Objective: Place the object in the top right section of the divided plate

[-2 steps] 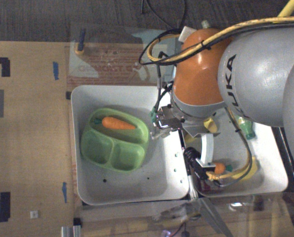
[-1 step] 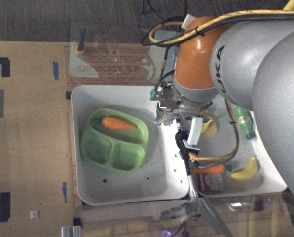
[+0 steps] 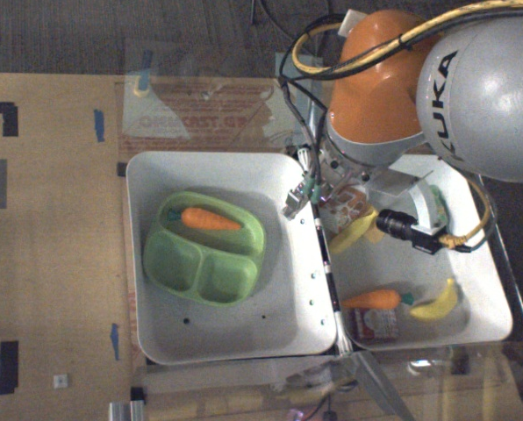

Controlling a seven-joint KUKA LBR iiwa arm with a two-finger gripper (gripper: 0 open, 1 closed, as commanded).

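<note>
A green divided plate (image 3: 156, 261) lies in the left bin (image 3: 235, 336). An orange carrot (image 3: 211, 219) rests in the plate's long upper section, while its two lower sections hold nothing. My gripper (image 3: 347, 205) hangs under the orange wrist band over the top left corner of the right bin (image 3: 494, 310), close to the wall between the bins. Right below it lies a yellow banana (image 3: 354, 231). The wrist hides much of the gripper, so contact with the banana cannot be judged.
The right bin also holds a second carrot (image 3: 372, 300), a small banana (image 3: 438, 302), a red packet (image 3: 381, 324) and a white and green item (image 3: 437, 205). A black cable plug (image 3: 404, 226) sticks out from the wrist. Cardboard covers the bench to the left.
</note>
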